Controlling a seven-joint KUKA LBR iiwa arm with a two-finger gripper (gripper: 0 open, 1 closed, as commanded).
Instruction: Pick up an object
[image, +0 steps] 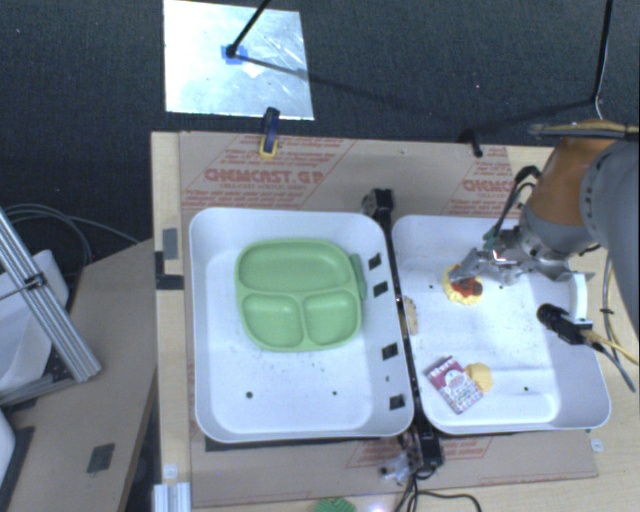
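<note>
The pincer (478, 262) hung over the right bin (560, 410), toward that bin's ten o'clock corner, and it stood right at a small red and yellow object (464, 288) lying on the bin floor just at the pincer's seven o'clock. Whether the pincer was released or clenched could not be told at this slant, and nothing in the view showed the object caught in it; the two looked to touch or nearly so. The object appeared small, rounded and lumpy, probably a light toy piece of plastic or rubber, likely firm enough to bear a squeeze but apt to roll or skid on the smooth white floor if pressed off-centre. A grip across its narrower middle, from straight above, seemed the safest hold. Toward the bin's six o'clock edge lay a flat red and white packet (452, 384) with a small yellow piece (479, 376) touching it at its two o'clock; the packet looked thin and hard to get under, the yellow piece small and slippery. The left bin (210, 400) carried a green divided tray (298, 294), wide, stiff and light, graspable only by its rim. Both bins sat side by side on the worktop (330, 170).
</note>
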